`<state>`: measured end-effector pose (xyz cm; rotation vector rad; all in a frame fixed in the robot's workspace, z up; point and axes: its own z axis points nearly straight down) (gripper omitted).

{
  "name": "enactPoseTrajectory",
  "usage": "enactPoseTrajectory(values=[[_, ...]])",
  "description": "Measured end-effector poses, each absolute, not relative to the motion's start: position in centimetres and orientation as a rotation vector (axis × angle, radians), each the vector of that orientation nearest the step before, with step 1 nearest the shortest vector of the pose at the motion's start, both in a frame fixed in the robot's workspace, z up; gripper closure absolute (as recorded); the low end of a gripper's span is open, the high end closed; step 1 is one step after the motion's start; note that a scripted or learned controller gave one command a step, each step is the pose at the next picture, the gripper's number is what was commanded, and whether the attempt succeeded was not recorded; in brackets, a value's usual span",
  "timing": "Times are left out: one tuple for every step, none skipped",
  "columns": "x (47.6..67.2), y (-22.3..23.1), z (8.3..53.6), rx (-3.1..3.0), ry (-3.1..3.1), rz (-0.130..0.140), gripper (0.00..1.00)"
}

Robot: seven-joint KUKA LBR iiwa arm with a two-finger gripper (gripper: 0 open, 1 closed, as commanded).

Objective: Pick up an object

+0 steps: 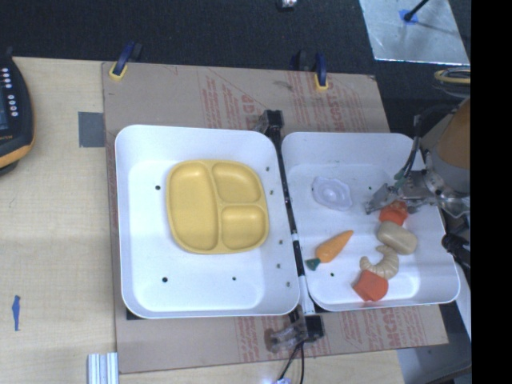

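The gripper (pixel 390 201) is hovering in the right bin (pixel 352 294) just over a small red-orange piece (pixel 393 214), jaws' state impossible to tell, likely needing to descend and close

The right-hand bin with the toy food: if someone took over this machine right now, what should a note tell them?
Tool: low over the right bin, beside a small orange-red piece; grip state unclear, nothing visibly held.
In that bin: clear cup, carrot, beige potato-like piece, curled beige piece, red block.
Left bin: yellow divided plate.
Done: nothing lifted.
Left: grasp and raise one item.
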<state>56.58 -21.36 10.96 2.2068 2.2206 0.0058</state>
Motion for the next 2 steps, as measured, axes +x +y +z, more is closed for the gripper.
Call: enactPoseTrajectory(values=[[54.6, -20.0, 9.6, 2.213, 2.216, 0.0, 0.0], [61.4, -20.1, 9.3, 2.211, 2.226, 0.003, 0.0]])
